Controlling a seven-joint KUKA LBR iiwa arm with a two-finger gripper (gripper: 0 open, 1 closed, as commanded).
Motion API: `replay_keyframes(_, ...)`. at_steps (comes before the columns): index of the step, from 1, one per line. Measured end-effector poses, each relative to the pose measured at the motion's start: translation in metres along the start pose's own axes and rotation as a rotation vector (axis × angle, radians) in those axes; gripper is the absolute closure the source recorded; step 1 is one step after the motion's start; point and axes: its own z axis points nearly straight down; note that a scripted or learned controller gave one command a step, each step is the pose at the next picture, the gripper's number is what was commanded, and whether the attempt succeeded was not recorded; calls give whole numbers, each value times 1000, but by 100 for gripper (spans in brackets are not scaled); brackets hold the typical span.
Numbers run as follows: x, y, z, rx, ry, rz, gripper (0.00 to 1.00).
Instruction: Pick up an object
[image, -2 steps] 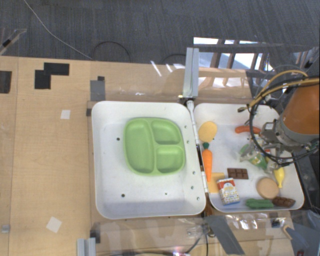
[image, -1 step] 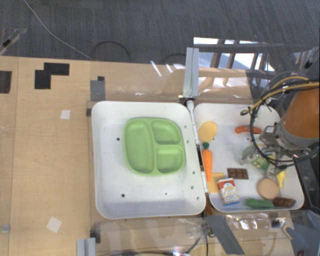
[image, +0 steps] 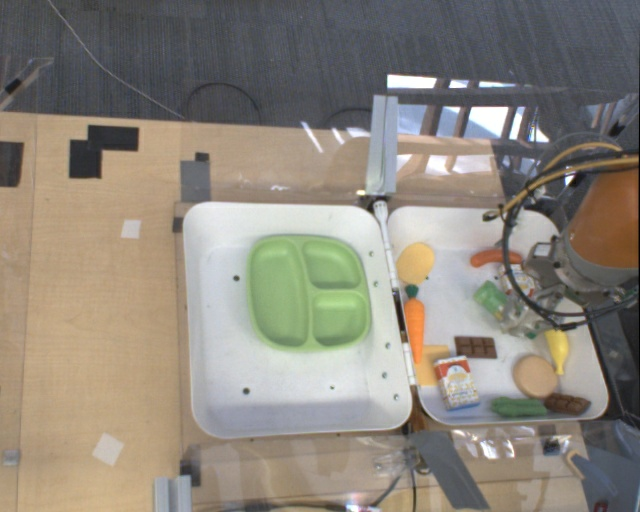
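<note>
Nearest us in the right bin we see a green pickle, a brown chocolate piece, a small carton, a round tan cookie, a chocolate bar, a yellow banana and an orange carrot. Further back, the gripper hangs over a green object, too blurred by cables for us to tell how it is set, with a red sausage and a yellow lemon beyond. In the left bin we find a green divided plate.
</note>
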Motion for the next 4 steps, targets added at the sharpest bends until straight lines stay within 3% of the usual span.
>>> replay_keyframes(1,-9,-20,-111,-3,10,-12,100)
replay_keyframes(2,-8,-18,-105,-16,12,-12,0)
replay_keyframes(3,15,21,3,-11,8,-171,0)
replay_keyframes(4,15,69,4,18,6,-111,0)
